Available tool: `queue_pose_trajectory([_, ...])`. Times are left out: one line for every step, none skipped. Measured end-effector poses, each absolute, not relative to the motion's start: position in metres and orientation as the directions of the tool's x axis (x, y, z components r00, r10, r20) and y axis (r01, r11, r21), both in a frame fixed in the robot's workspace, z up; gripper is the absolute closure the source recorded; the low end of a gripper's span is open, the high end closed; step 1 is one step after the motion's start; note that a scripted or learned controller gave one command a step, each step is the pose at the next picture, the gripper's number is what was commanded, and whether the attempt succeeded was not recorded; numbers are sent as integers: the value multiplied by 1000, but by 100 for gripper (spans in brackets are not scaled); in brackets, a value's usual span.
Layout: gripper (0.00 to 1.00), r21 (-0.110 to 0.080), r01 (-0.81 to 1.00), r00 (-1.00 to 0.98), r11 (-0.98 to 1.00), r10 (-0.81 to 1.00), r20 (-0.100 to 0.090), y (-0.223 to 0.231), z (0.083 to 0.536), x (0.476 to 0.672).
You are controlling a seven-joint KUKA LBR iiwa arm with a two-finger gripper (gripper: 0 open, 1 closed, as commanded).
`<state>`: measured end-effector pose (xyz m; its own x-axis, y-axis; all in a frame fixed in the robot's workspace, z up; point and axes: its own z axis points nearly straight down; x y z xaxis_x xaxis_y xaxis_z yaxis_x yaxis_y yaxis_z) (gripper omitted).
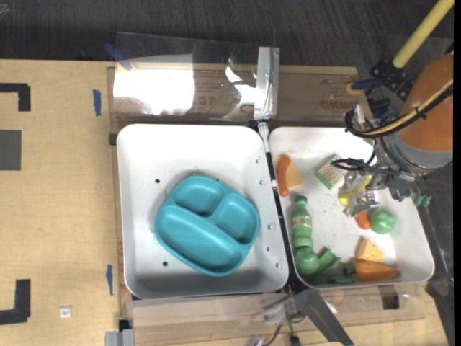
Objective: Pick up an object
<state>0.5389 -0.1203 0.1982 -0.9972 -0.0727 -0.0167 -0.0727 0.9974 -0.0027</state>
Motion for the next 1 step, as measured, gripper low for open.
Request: queue_pose_trajectory([100, -6, -576, -817, 817, -576, -7, -198, 219, 542])
